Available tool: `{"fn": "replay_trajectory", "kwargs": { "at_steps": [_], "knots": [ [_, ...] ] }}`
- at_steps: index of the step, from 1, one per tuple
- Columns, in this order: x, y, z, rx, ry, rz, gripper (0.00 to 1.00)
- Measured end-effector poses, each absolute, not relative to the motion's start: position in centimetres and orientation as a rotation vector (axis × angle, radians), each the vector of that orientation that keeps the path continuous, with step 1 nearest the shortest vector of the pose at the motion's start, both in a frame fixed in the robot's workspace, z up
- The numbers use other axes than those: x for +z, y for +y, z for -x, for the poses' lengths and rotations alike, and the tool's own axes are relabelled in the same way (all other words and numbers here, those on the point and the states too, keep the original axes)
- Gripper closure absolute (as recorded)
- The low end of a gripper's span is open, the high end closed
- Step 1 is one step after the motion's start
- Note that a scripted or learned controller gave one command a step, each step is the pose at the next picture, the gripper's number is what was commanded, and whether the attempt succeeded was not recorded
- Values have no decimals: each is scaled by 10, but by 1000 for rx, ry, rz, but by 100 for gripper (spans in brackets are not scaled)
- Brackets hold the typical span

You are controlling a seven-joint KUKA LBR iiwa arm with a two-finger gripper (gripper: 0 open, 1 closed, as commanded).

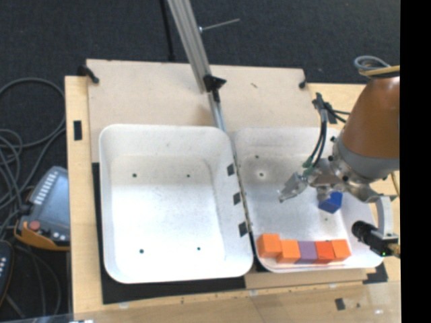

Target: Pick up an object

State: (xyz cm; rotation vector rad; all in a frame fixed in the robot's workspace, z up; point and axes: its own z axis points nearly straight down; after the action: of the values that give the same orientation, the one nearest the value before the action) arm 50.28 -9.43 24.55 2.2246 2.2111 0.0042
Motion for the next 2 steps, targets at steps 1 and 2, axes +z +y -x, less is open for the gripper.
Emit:
{"fn": "replay_trajectory", "kwargs": {
  "at_steps": [1, 2],
  "knots": [
    [281, -150, -534, 2, 2213, -2219, 0],
    [95, -197, -525, 1, 2216, -2222, 0]
  ]
}}
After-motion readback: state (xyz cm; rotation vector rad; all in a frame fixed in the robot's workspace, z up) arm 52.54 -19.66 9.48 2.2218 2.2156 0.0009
